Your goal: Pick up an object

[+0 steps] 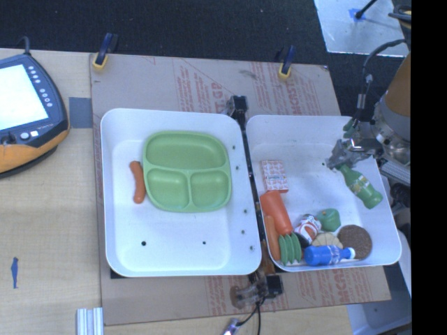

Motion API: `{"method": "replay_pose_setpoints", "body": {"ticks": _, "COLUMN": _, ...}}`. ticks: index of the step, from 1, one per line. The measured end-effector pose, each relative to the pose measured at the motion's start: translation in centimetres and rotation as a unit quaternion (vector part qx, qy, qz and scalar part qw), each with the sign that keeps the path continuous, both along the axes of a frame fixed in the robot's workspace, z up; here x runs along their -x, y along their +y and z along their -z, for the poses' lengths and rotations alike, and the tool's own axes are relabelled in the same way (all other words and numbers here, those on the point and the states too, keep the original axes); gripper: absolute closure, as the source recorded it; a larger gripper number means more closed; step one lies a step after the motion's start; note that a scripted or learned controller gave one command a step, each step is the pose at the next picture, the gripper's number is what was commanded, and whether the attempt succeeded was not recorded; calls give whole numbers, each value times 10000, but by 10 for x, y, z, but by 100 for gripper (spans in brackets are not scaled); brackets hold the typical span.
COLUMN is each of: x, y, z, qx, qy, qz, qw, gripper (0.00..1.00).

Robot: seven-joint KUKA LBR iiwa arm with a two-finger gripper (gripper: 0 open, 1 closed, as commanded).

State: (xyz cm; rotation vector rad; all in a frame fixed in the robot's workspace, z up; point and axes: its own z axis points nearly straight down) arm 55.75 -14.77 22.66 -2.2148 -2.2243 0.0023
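The gripper point(340, 153) sits over the right bin point(307, 135), at about 2 o'clock from its middle — whether it is open or closed cannot be told. A green bottle point(362, 185) lies tilted just at the gripper's 4 o'clock, its cap end touching or nearly touching the gripper tip. Toward the bin's 6 o'clock rim lies a heap: an orange carrot point(276, 211), a blue bottle point(327, 255), a brown disc point(355, 240). A pink packet point(274, 175) lies near the left wall. The left bin point(174, 260) holds a green tray point(187, 171) — an orange sausage point(137, 181) lies at its 9 o'clock.
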Motion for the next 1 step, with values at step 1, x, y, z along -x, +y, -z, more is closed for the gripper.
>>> {"method": "replay_pose_setpoints", "body": {"ticks": 1, "x": -15, "y": 79, "z": 0, "qx": 7, "qy": 1, "qz": -7, "qw": 10000, "gripper": 100}}
